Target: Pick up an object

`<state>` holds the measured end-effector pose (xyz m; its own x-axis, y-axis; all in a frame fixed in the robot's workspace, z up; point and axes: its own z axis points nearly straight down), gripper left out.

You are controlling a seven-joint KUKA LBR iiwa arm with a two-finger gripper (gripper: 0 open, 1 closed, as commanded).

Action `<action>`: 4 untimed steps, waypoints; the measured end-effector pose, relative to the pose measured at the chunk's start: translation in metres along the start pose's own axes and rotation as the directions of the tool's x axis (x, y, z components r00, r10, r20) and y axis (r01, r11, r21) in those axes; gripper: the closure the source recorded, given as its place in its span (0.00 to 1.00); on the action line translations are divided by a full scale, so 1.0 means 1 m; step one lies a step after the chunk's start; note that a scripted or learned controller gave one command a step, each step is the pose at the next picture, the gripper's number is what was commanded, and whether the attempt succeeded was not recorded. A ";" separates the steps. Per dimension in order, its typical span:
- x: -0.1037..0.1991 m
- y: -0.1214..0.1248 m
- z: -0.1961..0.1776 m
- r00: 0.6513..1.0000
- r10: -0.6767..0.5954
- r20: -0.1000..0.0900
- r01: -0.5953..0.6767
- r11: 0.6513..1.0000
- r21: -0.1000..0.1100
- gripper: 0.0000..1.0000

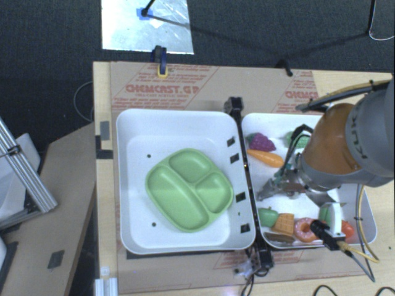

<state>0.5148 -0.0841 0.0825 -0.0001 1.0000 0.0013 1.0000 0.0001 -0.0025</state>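
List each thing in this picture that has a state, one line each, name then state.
green divided plate: right way up, lying in the left bin, nothing on it.
end effector: low inside the right bin, over bare floor.
carrot: lying flat.
purple grapes: resting beside the carrot.
doughnut: lying flat.

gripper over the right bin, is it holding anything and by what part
Nothing is seen in its hold. The gripper sits low in the right bin, between the carrot above it and the green toy below; nothing shows in it.
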 end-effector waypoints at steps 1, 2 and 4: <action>0.000 0.001 -0.012 1.000 -0.001 0.001 0.001 1.000 -0.005 1.00; -0.001 0.007 -0.076 1.000 -0.004 0.002 0.004 1.000 -0.010 1.00; 0.002 0.017 -0.143 1.000 -0.005 0.002 0.005 1.000 -0.007 1.00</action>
<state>0.5317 -0.0822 0.2257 -0.0047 1.0000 -0.0005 1.0000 0.0047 0.0042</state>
